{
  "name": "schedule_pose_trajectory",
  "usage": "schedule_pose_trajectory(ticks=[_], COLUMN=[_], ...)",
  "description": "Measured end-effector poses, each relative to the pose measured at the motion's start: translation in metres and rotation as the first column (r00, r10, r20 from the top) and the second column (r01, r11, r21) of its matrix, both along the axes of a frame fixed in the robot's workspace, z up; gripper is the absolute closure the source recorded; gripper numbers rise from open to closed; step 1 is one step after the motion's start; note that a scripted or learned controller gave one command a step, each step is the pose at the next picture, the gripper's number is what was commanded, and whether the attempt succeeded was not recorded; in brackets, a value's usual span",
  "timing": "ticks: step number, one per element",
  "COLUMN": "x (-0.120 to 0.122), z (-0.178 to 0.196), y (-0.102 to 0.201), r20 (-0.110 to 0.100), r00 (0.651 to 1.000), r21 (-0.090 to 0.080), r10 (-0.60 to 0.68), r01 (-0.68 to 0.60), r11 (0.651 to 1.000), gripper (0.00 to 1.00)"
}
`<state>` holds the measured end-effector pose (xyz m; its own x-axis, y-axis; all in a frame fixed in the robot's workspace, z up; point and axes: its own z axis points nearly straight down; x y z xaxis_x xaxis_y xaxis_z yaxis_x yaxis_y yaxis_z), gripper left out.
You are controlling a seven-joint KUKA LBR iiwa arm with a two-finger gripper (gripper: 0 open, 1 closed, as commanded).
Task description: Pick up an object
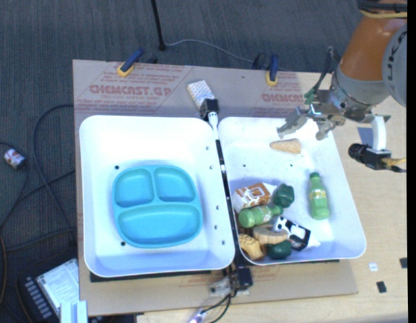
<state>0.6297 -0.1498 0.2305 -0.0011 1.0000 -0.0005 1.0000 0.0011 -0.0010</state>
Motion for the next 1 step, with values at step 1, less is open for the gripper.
schedule_pose_trajectory(ticks=[1], x=[-0.0201], z=[-0.1361], y=[-0.0391], r20=[0.001], r00=[1.000], r21=[0.000], r10=[-0.001], r01=[0.001], r11=[1.000], gripper=[0.00])
